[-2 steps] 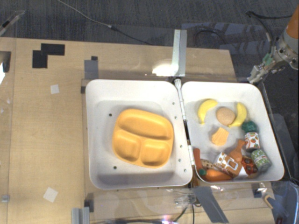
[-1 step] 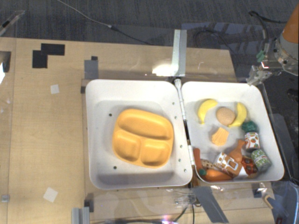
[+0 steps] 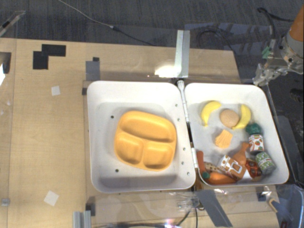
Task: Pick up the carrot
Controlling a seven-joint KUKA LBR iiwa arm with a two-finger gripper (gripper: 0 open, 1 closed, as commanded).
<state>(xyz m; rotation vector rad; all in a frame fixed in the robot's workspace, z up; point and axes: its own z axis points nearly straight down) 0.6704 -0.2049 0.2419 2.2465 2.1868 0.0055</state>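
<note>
Apparently the carrot [image 3: 219,177] lies lengthwise left-right, tip indiscernible.

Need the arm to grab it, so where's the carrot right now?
The carrot lies in the right bin, at its near left corner, under the small carton.
</note>
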